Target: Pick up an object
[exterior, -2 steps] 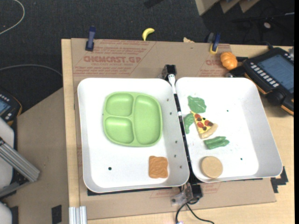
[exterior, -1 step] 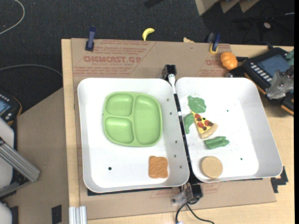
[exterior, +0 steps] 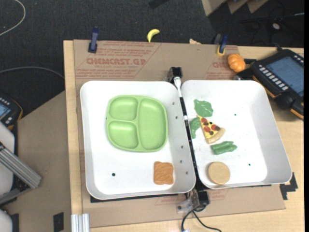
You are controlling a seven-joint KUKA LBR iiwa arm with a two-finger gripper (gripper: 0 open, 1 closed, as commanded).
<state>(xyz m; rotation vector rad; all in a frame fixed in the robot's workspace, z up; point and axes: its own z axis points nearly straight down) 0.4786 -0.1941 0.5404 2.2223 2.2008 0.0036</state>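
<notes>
In the right bin [exterior: 251, 105] lie a pizza slice [exterior: 211, 128], a green leaf piece [exterior: 203, 107], a smaller green piece [exterior: 194, 127], a green pod shape [exterior: 223, 148] and a round tan disc [exterior: 218, 172] near the front edge. The left bin [exterior: 96, 129] holds a green divided plate [exterior: 136, 123] and an orange-brown toy piece [exterior: 163, 172] at its front right.
A small orange fruit [exterior: 236, 62] and a yellow banana toy [exterior: 153, 34] lie on the cardboard behind the bins. A black hand-held control pendant [exterior: 280, 76] rests at the right. Blue clamps [exterior: 93, 40] hold the board's back edge.
</notes>
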